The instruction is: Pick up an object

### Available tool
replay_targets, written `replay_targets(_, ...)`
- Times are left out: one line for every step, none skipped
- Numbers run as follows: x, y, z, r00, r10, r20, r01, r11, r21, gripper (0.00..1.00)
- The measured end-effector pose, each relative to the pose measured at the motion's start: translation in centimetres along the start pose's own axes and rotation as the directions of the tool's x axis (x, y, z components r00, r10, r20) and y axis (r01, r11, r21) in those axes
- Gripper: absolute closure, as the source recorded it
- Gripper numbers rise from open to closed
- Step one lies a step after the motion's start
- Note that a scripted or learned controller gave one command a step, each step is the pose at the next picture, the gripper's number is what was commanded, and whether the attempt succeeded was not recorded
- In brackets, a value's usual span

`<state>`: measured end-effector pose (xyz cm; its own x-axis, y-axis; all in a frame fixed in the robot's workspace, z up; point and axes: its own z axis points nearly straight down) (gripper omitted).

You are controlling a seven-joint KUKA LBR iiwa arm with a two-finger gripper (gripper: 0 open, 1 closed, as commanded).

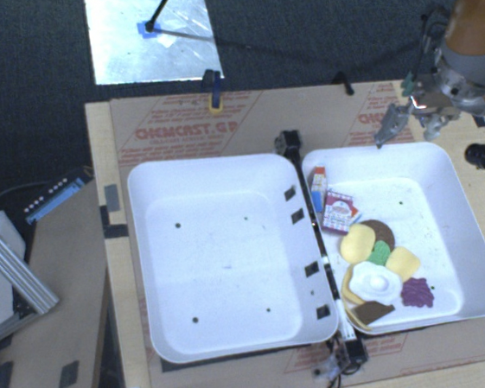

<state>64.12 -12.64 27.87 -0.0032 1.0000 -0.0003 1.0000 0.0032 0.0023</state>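
My gripper (409, 127) hangs over the back rim of the right bin (453, 208), near its far right corner, fingers spread open with nothing between them. The objects lie well below and left of it, along the bin's left side: a red and blue tube (318, 189), a red and white carton (338, 212), a yellow round piece (357, 243) over a brown disc (382, 232), a green piece (380, 253), a yellow block (403, 263), a fried-egg toy (374, 282), purple grapes (417, 293) and a brown slice (373, 311).
The left bin (223, 252) sits beside the right one, with a black clip divider (301, 208) between them. A shiny metal sheet (153, 34) lies on the floor behind. An aluminium frame (7, 268) stands at the left edge.
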Motion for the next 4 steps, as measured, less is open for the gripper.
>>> replay_targets(8.1, -3.4, -12.4, 1.0, -0.01, -0.002, 0.01, 1.0, -0.013, 0.0)
replay_targets(7.6, -3.4, -12.7, 1.0, -0.006, 0.0, 0.006, 1.0, -0.005, 1.0)
replay_targets(17.1, -5.2, -12.1, 1.0, -0.01, -0.004, 0.01, 1.0, 0.001, 1.0)
replay_targets(20.0, -6.7, -12.4, 1.0, -0.004, -0.002, 0.004, 1.0, 0.001, 1.0)
